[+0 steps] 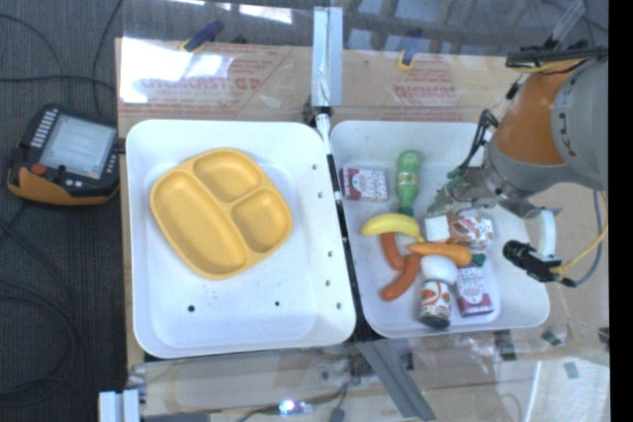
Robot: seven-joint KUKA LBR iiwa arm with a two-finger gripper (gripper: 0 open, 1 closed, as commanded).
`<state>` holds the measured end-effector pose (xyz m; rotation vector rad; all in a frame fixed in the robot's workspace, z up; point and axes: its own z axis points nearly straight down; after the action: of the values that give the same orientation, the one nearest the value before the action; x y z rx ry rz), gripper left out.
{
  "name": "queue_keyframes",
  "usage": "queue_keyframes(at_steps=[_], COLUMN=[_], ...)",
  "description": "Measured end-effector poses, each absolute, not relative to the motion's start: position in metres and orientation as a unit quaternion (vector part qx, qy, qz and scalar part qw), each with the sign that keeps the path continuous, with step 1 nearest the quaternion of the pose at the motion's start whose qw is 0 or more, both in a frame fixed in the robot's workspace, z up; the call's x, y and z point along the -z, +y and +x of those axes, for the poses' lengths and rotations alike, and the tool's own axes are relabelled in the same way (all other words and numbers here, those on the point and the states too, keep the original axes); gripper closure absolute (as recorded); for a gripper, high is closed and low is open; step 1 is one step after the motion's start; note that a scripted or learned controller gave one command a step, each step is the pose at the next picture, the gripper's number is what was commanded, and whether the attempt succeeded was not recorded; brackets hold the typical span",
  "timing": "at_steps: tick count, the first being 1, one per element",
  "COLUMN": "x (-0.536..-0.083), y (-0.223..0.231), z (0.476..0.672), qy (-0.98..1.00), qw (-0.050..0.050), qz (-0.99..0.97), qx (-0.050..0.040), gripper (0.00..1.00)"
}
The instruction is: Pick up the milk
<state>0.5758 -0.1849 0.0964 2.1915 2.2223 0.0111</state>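
Observation:
A small red-and-white carton [364, 183] that looks like the milk lies at the left side of the right bin [534, 311], next to a green bottle [407, 177]. A second red-and-white carton [475, 292] lies near the bin's front right corner. My gripper [458, 197] hangs over the right half of that bin, just above a white block [435, 228] and a round red-and-white packet [472, 229]. It is well to the right of the first carton and behind the second. Nothing is visibly held.
A banana [391, 224], a sausage [394, 252], a carrot [441, 252] and a can [433, 302] crowd the middle of the right bin. The left bin [168, 321] holds a yellow divided plate [222, 211]. A teach pendant [65, 155] lies off the bench, left.

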Motion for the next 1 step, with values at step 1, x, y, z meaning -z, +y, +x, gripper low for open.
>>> queue_keyframes(at_steps=[1], x=[-0.0963], y=[-0.1849], z=[0.5756], qy=[0.712], qw=[0.010], qz=[0.702], qx=[-0.0034], gripper=[0.00])
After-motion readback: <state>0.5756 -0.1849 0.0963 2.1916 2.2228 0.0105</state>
